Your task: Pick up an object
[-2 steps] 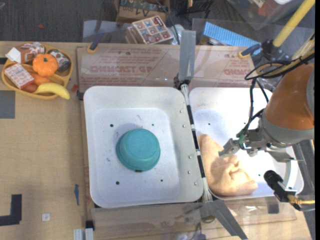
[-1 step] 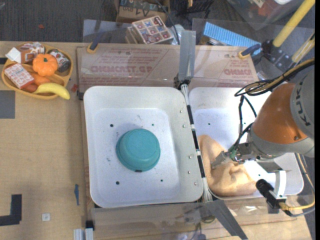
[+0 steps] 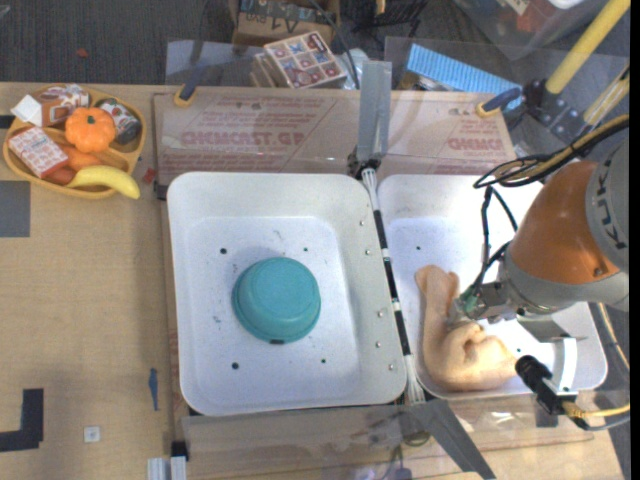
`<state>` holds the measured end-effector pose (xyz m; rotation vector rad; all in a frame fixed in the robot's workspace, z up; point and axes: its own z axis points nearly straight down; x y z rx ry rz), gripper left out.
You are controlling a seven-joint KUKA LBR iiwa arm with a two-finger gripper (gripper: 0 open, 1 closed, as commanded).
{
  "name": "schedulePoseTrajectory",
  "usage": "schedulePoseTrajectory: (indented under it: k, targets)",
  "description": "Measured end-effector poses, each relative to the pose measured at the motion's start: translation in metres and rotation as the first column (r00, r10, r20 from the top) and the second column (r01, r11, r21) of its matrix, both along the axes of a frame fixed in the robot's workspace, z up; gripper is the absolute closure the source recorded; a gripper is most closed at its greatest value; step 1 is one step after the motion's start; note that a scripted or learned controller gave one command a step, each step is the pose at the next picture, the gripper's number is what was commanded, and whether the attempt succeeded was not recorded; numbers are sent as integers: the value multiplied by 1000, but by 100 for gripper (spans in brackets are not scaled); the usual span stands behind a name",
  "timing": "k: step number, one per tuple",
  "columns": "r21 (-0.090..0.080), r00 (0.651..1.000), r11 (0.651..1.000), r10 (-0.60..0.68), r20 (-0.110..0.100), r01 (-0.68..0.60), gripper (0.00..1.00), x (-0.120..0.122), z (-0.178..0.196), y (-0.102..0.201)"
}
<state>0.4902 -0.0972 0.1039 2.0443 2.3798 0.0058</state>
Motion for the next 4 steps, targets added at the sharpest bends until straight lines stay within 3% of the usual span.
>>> schedulePoseTrajectory:
  k: [1,2,3,4]
  targets:
    - [0,1000,1000,0,0,0,0,0,0,0]
    - [-1,1000,1000,-3,2,3,100,0,9,-2]
    - [-1,1000,1000,-3,2,3,0,0,10,-2]
    - [0,983,983,-181,3,181,0,28,-14,-2]
